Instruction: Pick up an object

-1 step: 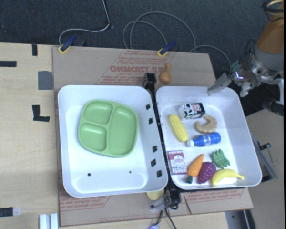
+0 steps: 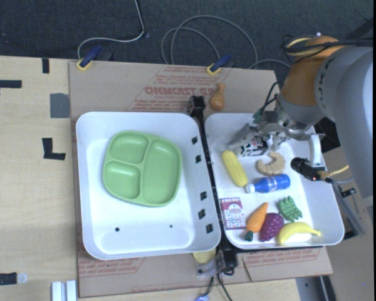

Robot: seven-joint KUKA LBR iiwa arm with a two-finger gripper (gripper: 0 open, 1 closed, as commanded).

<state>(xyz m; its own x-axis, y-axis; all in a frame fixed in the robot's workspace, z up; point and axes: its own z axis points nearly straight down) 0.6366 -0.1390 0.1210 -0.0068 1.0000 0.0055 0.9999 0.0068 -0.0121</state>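
While the big grey arm (image 2: 348, 99) leans in from the right, its orange band sits above the right-hand bin (image 2: 333, 215), and the jaws (image 2: 262, 138) hang low over that bin's upper part. I cannot tell from here whether they are apart or together; the metal there is a dark tangle, and a small black-and-white item (image 2: 253, 147) just beneath is too muddled to name. Just below the jaws lies a tan pretzel-shaped toy (image 2: 272, 163), with the corn cob (image 2: 234, 168) to its left and the blue bottle (image 2: 270, 184) beneath it. Further down that bin are a red packet (image 2: 232, 212), a carrot (image 2: 257, 217), purple grapes (image 2: 271, 226), a green leafy toy (image 2: 289, 208) and a banana (image 2: 298, 232). The left bin (image 2: 88, 168) holds a green divided plate (image 2: 142, 168). Both bins rest on brown cardboard (image 2: 163, 89) over the pale wooden surface (image 2: 25, 168), with cables (image 2: 194, 33) on dark flooring beyond. A small tan gourd-like thing (image 2: 218, 97) lies on the cardboard above the bins.
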